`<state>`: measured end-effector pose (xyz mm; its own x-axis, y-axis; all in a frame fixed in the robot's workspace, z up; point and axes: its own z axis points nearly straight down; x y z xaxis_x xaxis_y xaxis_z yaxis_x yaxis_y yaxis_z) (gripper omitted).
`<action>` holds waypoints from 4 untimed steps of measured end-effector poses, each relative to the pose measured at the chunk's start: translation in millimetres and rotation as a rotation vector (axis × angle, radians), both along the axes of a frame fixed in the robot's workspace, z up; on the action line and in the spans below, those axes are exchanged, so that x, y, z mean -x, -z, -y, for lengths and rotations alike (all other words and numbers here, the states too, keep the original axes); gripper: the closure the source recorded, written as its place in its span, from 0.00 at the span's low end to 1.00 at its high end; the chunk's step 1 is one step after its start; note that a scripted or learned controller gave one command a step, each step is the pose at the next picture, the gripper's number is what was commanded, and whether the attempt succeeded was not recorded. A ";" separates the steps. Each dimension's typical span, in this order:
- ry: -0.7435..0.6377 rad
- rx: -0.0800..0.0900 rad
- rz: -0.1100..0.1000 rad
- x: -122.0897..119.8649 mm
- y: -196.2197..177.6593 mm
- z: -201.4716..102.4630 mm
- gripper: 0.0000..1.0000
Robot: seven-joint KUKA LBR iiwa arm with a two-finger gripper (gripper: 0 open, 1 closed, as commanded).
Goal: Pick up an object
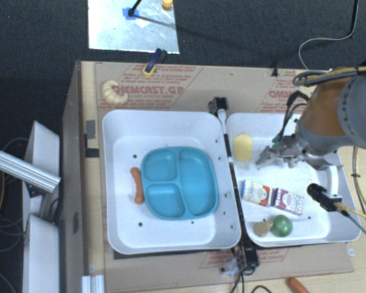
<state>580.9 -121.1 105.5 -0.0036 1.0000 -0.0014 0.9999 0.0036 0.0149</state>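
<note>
Reaching in from the right, the arm (pixel 338 112) holds its gripper (pixel 274 155) low over the right bin (pixel 338 227); whether the jaws are open or closed cannot be told from this view. The nearest candidate is the yellow lemon (pixel 243 146); it lies just beside the gripper, on the side toward the divider between the bins; nothing is seen between the jaws. The carton (pixel 272 197) lies nearer the front rim, its long axis running across the bin; the green ball (pixel 282 226) sits beyond it; the blue tray (pixel 178 182) and sausage (pixel 137 185) lie well apart in the left bin (pixel 119 163). The coming move likely requires a short shift toward the lemon.
</note>
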 end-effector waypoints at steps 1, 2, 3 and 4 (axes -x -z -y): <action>-0.001 0.000 -0.013 -75.5 21.0 4.3 0.00; -0.001 -0.001 -0.011 -88.6 20.1 -31.5 0.00; 0.002 -0.002 -0.012 -22.8 19.3 -34.2 0.00; 0.003 -0.001 -0.015 94.5 21.4 -7.6 0.00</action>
<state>486.4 -113.4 84.1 -0.0004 1.0000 0.0000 1.0000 0.0004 0.0001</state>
